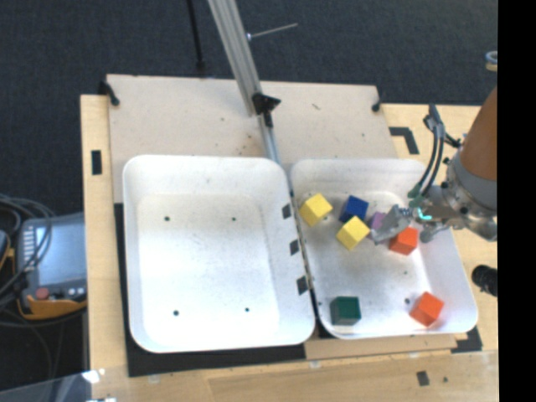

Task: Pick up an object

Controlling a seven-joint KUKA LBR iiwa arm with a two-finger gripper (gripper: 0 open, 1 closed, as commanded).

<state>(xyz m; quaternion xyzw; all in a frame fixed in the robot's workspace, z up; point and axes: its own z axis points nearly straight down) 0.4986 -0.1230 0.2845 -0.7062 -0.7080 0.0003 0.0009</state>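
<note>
At the lower right of the frame, in the right bin (pixel 444 329), lie a green cube (pixel 345 310) and an orange cube (pixel 427 307). Higher, the gripper (pixel 400 227) touches another orange block (pixel 404 241); how far it is open I cannot tell. The block seems light and stiff; take its flat opposite sides.

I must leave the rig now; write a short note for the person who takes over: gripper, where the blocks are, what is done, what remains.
Gripper: low in the right bin, beside an orange block; whether it grips is not visible.
Blocks, all in the right bin: two yellow, blue, a small purple piece, green, second orange.
Done: no block visibly lifted.
Left: confirm a grasp and lift one block.
</note>
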